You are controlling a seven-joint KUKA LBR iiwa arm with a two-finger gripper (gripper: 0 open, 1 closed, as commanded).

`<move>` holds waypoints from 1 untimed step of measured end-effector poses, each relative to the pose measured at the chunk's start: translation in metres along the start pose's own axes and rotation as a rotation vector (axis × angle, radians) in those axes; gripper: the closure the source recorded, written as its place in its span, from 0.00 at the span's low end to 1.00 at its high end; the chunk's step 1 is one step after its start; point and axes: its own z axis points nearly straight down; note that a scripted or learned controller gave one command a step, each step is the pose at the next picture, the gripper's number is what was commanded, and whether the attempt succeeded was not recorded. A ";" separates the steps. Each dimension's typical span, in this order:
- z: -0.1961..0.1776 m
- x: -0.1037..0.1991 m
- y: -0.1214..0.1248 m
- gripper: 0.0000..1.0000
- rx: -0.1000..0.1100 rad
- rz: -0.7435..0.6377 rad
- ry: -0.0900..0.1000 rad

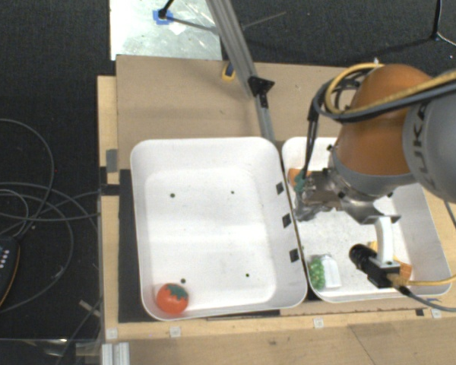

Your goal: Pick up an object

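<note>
Red-orange and round, a toy tomato (pixel 172 298) sits in the left bin (pixel 205 144), in the corner at the view's lower left. Its green stalk end is turned up and a little to the right. Being a ball, it has no long axis to speak of.

In the right bin (pixel 422 242), a green-and-white packet (pixel 323 271) lies at the lower left, just beside the rim shared with the left bin. Its long axis runs up and down the view, with the green part on its left side. An orange object (pixel 293 176) peeks out at the upper left of the same bin (too hidden by the arm to name more closely).

Counted: two bins, one tomato, one packet, one orange object.

The gripper (pixel 310 200) hangs over the left part of the right bin, between the orange object and the packet and close to the shared rim. Whether the claw is wide or narrow cannot be told.
</note>
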 end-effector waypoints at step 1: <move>0.004 0.057 0.007 1.00 -0.002 -0.002 0.001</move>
